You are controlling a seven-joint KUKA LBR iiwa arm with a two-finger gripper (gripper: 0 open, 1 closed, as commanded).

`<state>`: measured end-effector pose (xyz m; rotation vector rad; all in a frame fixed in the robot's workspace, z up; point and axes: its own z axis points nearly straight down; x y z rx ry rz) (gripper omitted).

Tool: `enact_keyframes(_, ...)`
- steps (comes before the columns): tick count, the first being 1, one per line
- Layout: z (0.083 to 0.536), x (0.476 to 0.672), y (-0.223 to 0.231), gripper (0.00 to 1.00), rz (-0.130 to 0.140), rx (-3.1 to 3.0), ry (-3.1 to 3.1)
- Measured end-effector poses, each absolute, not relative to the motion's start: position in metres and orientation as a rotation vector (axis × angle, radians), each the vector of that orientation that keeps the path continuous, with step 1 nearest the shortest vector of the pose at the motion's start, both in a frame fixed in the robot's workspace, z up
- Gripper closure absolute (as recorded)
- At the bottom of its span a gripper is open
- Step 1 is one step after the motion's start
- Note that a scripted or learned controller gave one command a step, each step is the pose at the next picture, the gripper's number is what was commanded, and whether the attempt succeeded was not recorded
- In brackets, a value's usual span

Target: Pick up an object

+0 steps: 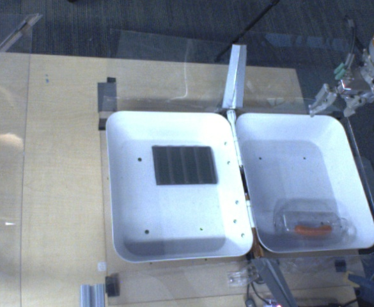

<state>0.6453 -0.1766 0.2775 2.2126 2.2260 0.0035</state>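
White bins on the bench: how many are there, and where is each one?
2. The left bin, holding a dark ribbed pad, and the right bin, holding a clear object with an orange part near its front edge. They sit side by side.

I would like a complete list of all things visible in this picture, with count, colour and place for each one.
left bin: one, white, on the bench, left side of the view
dark ribbed pad: one, dark grey, lying flat in the left bin, upper middle
right bin: one, white, beside the left bin, right side of the view
clear object with orange part: one, transparent with an orange piece inside, near front edge of the right bin
bench: one, light wood colour, under both bins
gripper: one, grey metal, above the far right corner of the right bin, fingers spread, holding nothing
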Motion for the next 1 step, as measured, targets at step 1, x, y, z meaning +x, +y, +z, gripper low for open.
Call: enact_keyframes(1, 0.2151, 0.5738, -0.1529, 0.0, 0.004, 2.407, 2.016)
